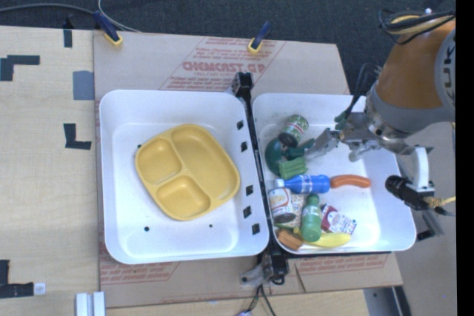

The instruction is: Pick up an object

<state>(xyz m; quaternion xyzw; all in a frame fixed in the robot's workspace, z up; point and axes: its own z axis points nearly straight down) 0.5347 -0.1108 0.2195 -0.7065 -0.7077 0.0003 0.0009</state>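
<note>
The right bin (385,222) holds a heap of small items. At its far left lies a dark green round toy (280,154), with a green can (296,127) just behind it. A blue bottle (305,183) and an orange carrot (349,181) lie end to end across the middle. My gripper (317,146) reaches in from the right, low over the bin, its tip right beside the dark green toy. The view is too coarse to show whether anything is held.
Near the bin's front lie a labelled tin (280,202), a green bottle (312,218), a red-and-white packet (338,220) and a yellow banana (328,240). The left bin (118,226) holds a yellow divided plate (187,170). A black clamped ridge (252,159) divides the bins.
</note>
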